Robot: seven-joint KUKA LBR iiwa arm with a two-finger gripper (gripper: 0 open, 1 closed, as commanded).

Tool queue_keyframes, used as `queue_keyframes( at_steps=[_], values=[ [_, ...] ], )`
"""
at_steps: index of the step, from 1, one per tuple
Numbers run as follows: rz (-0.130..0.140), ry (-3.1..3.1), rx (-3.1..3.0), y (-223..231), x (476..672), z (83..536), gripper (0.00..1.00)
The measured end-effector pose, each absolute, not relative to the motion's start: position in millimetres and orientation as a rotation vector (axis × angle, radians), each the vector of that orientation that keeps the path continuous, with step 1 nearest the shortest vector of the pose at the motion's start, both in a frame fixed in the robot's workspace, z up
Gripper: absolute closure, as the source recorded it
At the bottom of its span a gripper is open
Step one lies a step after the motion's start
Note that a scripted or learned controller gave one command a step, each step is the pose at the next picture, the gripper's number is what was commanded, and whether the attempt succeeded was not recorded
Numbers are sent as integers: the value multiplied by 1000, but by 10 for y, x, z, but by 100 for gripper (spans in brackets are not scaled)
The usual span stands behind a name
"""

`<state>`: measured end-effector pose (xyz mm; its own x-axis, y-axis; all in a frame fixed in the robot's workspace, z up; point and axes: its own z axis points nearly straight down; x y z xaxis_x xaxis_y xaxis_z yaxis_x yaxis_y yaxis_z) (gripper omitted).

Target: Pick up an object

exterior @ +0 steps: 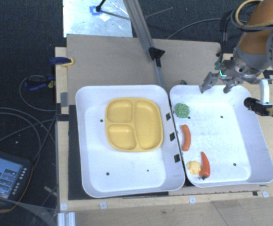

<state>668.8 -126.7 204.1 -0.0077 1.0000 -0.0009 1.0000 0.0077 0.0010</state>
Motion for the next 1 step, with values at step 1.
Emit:
queue_keyframes(
  at_steps=[1],
  values=[
    [-3, 2231, 2212, -1276, 6732, 1620, 0]
  ],
)
